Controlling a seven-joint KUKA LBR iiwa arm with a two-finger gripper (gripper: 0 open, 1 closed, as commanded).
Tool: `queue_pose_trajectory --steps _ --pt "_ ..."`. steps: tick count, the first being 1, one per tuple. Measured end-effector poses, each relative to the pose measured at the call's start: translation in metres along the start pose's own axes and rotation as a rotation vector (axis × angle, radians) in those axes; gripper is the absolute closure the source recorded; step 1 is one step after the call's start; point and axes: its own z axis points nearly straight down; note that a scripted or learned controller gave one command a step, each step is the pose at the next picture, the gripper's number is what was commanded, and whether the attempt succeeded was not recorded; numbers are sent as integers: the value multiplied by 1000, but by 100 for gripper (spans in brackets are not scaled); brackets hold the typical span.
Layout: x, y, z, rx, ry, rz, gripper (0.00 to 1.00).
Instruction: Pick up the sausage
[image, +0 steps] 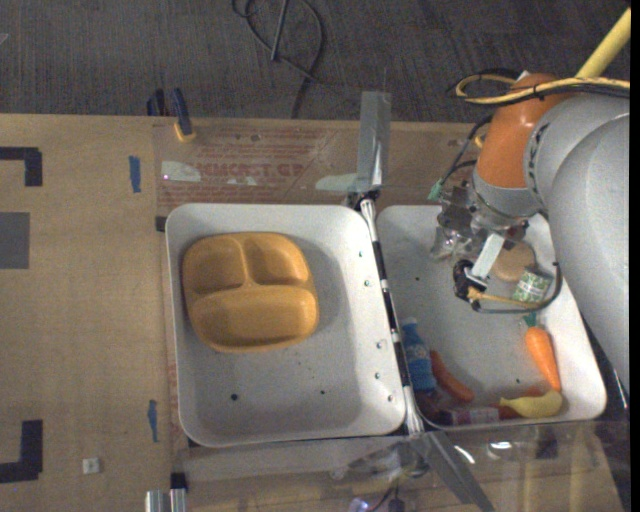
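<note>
A yellow divided tray (250, 290) is seen in the left bin (340, 400), well apart from the carrot (543, 358) and to its left. In the right bin (410, 260), a blue packet (416, 358) is laid along the wall farthest left of the carrot. The sausage (452, 381), red-orange and slanted, is found just beside that packet, left of the carrot and slightly lower in the view. The gripper (448, 238) is held up and to the left of the carrot, well apart from the sausage; whether it is apart or together cannot be told. A pink item (470, 414) is placed down-left of the carrot. A green-labelled container (532, 288) is seen above the carrot, and a banana (535, 405) just below it.
</note>
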Motion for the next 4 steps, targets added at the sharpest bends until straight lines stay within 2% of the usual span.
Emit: queue_pose_trajectory --steps 1,2,3,4 --pt "51 -17 -91 -22 -3 -815 100" --pt "86 -31 -160 -21 -1 -672 100" --pt "86 -31 -159 -20 -1 -672 0" --pt "12 -56 -132 -17 -1 -623 0"
